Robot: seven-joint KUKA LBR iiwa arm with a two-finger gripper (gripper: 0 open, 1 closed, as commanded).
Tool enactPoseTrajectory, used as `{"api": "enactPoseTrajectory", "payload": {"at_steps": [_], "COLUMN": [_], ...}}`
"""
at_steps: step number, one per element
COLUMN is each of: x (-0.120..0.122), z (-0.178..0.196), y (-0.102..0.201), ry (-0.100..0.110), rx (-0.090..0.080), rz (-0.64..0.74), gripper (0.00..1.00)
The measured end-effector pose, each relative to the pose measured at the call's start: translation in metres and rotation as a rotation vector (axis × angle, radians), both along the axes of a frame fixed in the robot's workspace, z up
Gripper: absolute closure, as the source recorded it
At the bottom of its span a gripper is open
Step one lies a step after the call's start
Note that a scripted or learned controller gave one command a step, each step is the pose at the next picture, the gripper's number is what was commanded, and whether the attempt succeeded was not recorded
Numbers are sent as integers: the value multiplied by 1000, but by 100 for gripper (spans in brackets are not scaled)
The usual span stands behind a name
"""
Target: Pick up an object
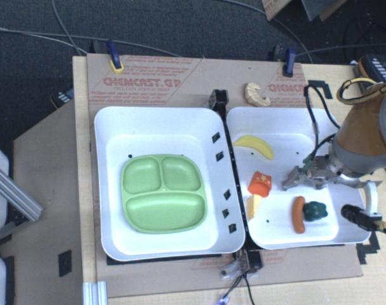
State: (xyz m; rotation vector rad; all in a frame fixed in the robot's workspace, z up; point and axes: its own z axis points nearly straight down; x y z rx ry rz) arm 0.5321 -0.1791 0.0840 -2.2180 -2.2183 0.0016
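Overhead, the camera view looks down on two shallow white bins set side by side on a cardboard-covered bench (180, 75). Within the left bin (110, 132) lies a light green divided plate (163, 192), three compartments facing up. Across the right bin (288, 122) several toy foods are scattered: a yellow banana (255, 146) near the far wall, a red-and-orange block-like piece (260, 184) close to the divider with a pale yellow strip (252, 206) just below it, an orange hot-dog sausage (298, 214) toward the near wall, and a dark green lump (316, 211) touching or just beside the sausage on its right. Reaching in from the right, the grey arm (364, 142) sets its gripper (293, 180) low over the middle of the right bin, above the sausage and apart from it. Whether its fingers are spread or closed cannot be told from this angle; nothing is visibly between them. Beyond the bins, a beige curled object (257, 94) rests on the cardboard.
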Motion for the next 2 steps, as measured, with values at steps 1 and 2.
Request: {"api": "enactPoseTrajectory", "payload": {"at_steps": [1, 2], "x": [1, -5], "z": [12, 58], "y": [0, 1], "ry": [-3, -8], "rx": [0, -4], "rz": [0, 0], "gripper": [100, 100]}}
